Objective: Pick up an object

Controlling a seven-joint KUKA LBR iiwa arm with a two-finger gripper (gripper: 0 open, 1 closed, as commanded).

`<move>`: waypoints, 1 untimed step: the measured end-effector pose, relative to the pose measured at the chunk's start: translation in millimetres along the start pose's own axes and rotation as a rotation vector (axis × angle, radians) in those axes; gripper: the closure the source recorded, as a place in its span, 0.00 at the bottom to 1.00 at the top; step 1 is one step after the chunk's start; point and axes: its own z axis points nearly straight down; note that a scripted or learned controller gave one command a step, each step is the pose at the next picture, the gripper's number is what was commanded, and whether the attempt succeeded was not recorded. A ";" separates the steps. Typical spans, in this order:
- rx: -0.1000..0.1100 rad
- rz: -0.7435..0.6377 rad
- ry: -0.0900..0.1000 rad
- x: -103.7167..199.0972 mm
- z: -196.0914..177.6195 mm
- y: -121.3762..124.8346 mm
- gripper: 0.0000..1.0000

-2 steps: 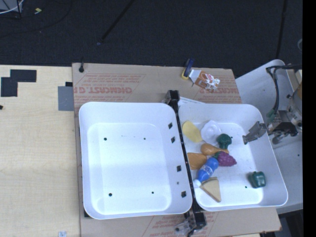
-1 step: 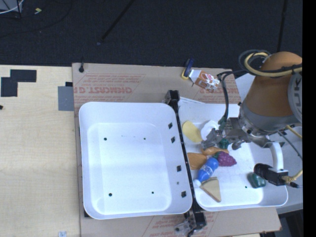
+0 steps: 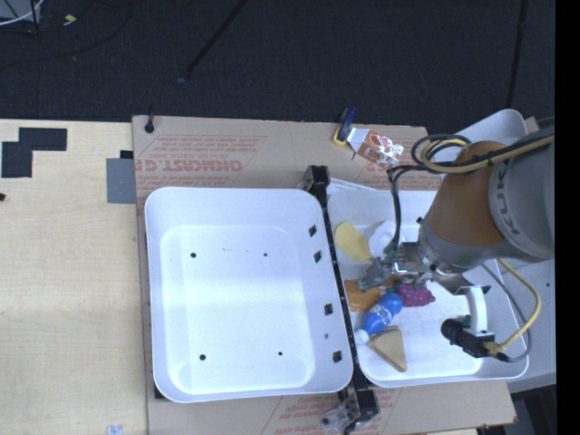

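The right bin point(image 3: 435, 362) holds several small objects. A yellow rounded piece point(image 3: 352, 240) lies near its left wall. Below it are an orange-brown piece point(image 3: 361, 290), a blue bottle with a white cap point(image 3: 381, 314), a purple lump point(image 3: 416, 294) and a tan wedge point(image 3: 391, 348). My gripper point(image 3: 388, 270) reaches in from the right and hangs low over the middle of this pile, just above the blue bottle and beside the purple lump. The arm's orange band point(image 3: 462, 208) hides the bin's back right part.
The left bin point(image 3: 163, 243) sits beside the right one, with a black clamp strip point(image 3: 331, 270) between them. On the cardboard behind the bins lie a printed packet point(image 3: 377, 149) and a small blue-and-yellow item point(image 3: 343, 127).
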 end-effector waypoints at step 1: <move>-0.001 0.006 0.002 -1.3 -15.8 0.6 1.00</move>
